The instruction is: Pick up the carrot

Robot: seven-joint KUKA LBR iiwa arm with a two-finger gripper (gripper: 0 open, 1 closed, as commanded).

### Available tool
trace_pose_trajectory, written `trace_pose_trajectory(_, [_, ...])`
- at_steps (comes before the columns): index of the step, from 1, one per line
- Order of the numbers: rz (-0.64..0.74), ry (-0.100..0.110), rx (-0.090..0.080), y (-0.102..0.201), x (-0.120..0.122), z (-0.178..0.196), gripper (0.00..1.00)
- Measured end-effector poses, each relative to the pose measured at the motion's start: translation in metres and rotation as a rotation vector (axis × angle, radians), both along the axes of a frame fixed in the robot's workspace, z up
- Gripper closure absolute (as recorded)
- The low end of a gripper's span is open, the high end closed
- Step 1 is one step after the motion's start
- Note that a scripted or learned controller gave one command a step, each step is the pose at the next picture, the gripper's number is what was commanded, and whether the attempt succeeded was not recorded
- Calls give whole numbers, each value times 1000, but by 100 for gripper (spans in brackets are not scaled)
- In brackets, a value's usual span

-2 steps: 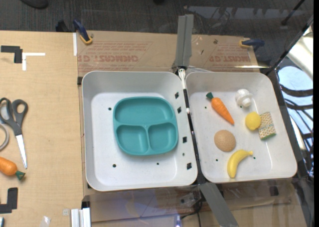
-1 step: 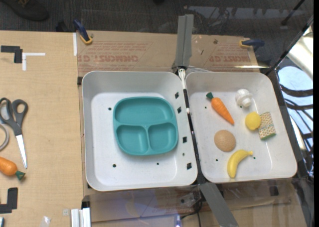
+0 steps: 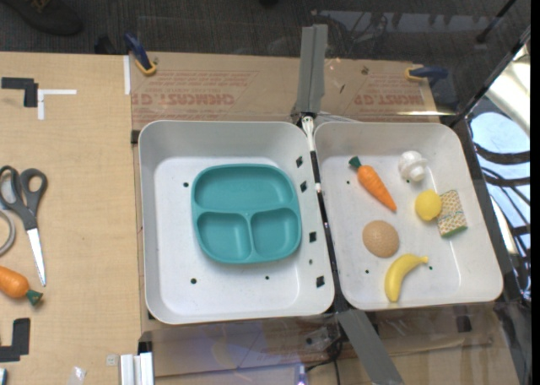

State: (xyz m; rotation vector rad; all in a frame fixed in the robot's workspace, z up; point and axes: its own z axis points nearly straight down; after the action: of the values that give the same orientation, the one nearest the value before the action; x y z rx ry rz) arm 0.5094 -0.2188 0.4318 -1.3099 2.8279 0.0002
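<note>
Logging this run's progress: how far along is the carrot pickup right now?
Nothing looks done yet. The orange toy carrot with a green top lies flat on the floor of the right-hand shallow white bin, apart from the brown egg and yellow plastic banana. Nothing is in hand. The whole job is left: reach in, grip, lift.

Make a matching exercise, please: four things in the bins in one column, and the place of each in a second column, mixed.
Things:
1. carrot
2. banana
3. teal tray
4. sponge

Places:
A. left bin
B. right bin, near its front edge
C. right bin, close to its right wall
D. right bin, upper left part

Pairs: 1-D, 2-B, 3-A, 4-C
</note>
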Motion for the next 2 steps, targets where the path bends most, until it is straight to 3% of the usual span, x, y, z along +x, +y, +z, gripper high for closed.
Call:
trace_pose_trajectory(1, [-3,-4,2,0,2,9,100])
trace_pose_trajectory(2, [-3,-4,2,0,2,9,0])
